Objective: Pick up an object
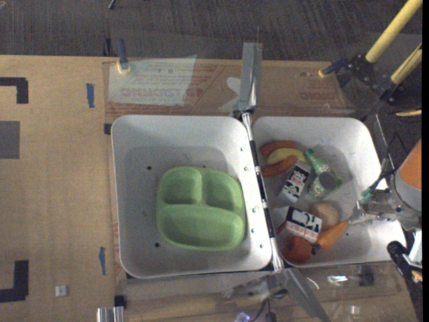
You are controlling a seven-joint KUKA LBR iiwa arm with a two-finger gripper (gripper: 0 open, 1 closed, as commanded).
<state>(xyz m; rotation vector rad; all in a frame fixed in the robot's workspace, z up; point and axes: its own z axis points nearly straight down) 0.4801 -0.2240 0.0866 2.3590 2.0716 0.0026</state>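
The gripper (362, 210) sits at the lower right, near the carrot (332, 234); I cannot tell its grip.

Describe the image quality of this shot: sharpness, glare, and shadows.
In the camera view the focus is soft overall, so print on the small cartons is unreadable; the clear sheet behind the bins carries a pale glare; the left bin is evenly lit with a faint shadow around the green tray; the gripper at the right looks blurred.
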